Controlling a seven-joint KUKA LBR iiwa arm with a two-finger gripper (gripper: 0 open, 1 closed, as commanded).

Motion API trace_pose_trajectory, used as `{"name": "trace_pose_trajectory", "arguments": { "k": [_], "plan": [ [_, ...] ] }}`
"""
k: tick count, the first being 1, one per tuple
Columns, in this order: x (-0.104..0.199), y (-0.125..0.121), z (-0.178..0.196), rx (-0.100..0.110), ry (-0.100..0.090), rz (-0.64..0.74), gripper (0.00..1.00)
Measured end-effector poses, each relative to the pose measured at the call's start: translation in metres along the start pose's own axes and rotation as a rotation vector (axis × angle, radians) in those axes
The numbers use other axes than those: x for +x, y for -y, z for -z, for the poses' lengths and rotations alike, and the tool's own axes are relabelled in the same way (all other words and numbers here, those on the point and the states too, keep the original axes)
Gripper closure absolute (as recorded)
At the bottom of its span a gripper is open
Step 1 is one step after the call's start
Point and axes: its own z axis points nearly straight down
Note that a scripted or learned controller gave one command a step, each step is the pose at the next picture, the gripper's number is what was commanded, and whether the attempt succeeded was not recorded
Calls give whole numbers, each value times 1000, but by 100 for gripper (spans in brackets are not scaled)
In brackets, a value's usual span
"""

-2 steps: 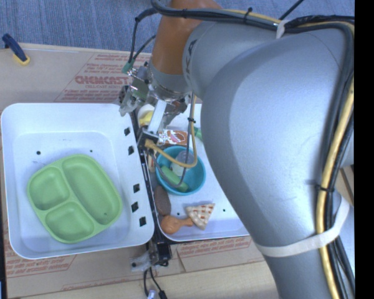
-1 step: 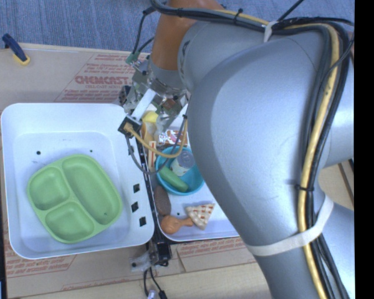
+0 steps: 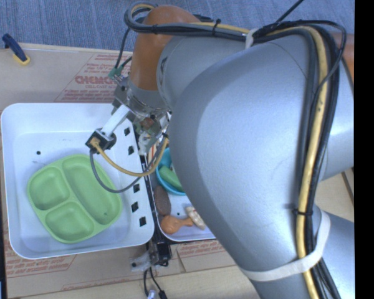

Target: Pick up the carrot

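While arm (image 3: 262,142) fills right of frame, approach step in hand — orange item (image 3: 173,223), likely carrot, lies lower centre in right bin (image 3: 193,234). Gripper (image 3: 151,129) state: cannot tell. Next — descend precisely onto it.

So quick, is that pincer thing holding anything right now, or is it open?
Pincer: cannot be told. It sits over the wall between the two bins, tucked under the arm's own bulk, with nothing seen gripped.

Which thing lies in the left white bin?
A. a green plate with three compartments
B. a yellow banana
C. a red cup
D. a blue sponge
A: the green plate with three compartments rests on the floor of the left bin.
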Motion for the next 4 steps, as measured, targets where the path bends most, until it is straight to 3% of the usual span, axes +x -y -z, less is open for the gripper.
{"name": "trace_pose_trajectory", "arguments": {
  "k": [1,2,3,4],
  "plan": [
    [-15,51,-98,-10,-10,22,0],
    [-6,13,51,-10,-14,23,0],
    [-12,37,-72,-1,5,-272,0],
    [51,8,-69,-2,-5,-244,0]
  ]
}}
